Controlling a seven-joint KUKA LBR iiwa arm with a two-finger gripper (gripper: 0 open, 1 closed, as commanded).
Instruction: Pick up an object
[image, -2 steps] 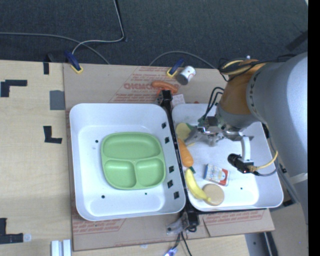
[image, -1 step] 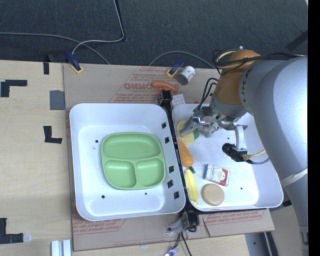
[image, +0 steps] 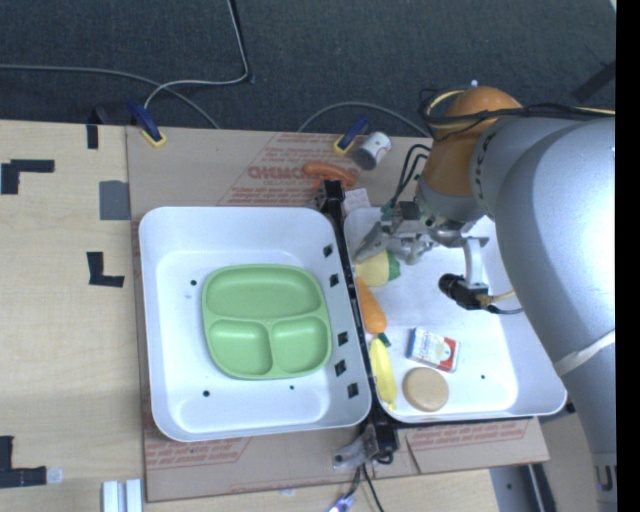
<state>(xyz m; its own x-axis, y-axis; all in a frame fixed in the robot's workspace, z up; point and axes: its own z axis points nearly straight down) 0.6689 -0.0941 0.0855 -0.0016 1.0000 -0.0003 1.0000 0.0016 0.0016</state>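
Observation:
My gripper (image: 385, 240) is low in the right bin (image: 500, 390), at its upper left corner, just above a pale yellow-green fruit (image: 374, 269). The fingers are hidden among the wrist parts. An orange carrot (image: 372, 311) lies right below the fruit along the bin's left wall. A yellow banana (image: 381, 371) lies further down that wall. A small red and white box (image: 433, 349) and a tan round cookie (image: 426, 390) sit near the bin's front.
The left bin (image: 170, 300) holds a green divided plate (image: 267, 320). An orange item (image: 330, 171) and a small grey cup (image: 373, 149) lie on the cardboard behind the bins. The big grey arm (image: 560, 230) covers the right bin's right side.

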